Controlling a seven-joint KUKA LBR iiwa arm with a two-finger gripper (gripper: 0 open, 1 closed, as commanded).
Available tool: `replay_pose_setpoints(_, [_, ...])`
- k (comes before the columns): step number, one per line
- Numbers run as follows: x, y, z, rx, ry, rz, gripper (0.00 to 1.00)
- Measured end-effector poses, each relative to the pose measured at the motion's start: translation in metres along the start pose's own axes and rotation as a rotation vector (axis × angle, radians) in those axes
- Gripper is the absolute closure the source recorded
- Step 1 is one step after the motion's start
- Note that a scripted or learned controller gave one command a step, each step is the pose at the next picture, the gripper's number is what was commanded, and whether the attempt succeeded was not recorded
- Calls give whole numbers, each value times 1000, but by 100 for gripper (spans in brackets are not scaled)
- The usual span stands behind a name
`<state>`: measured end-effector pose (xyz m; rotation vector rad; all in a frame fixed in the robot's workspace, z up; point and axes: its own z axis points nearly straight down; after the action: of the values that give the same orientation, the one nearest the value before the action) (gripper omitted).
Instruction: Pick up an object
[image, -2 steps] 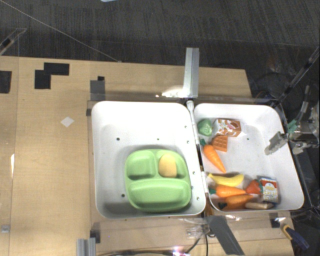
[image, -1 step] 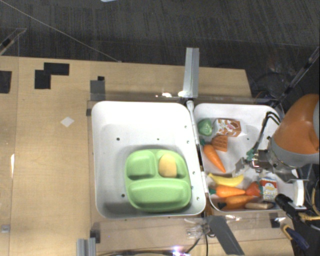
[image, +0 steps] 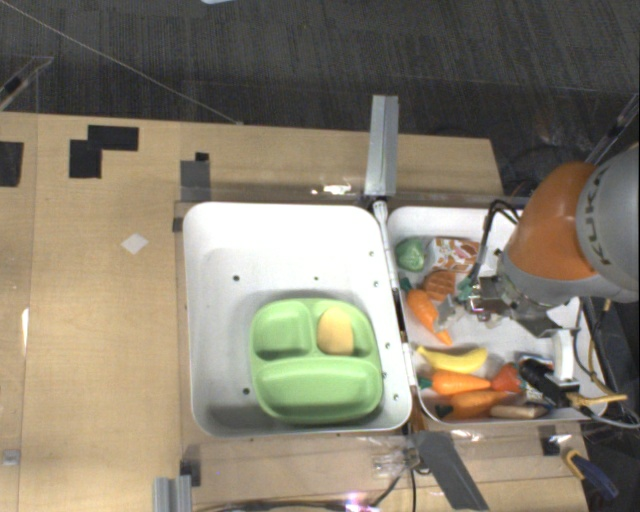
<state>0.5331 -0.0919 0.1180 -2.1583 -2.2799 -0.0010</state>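
Fingers (image: 468, 298) hang above an orange carrot (image: 424, 311); no legible writing.

Two bins sit side by side on the bench (image: 90, 330). The left bin (image: 285, 235) holds a divided tray (image: 312, 385) toward its front, with a lemon (image: 336, 330) in the tray's rear right compartment. The right bin (image: 440, 218) holds a lettuce (image: 410, 254) at the rear left, a banana (image: 455, 358) nearer the front, and a carrot (image: 460, 383) just before the banana. The gripper (image: 478, 297) hangs above the right bin's middle.
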Motion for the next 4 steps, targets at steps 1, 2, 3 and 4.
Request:
replay_pose_setpoints(1, [79, 32, -64, 0, 0, 114, 0])
replay_pose_setpoints(2, [36, 28, -64, 0, -1, 189, 0])
replay_pose_setpoints(3, [14, 29, -4, 1, 0, 279, 0])
replay_pose_setpoints(4, [7, -12, 27, -22, 2, 270, 0])
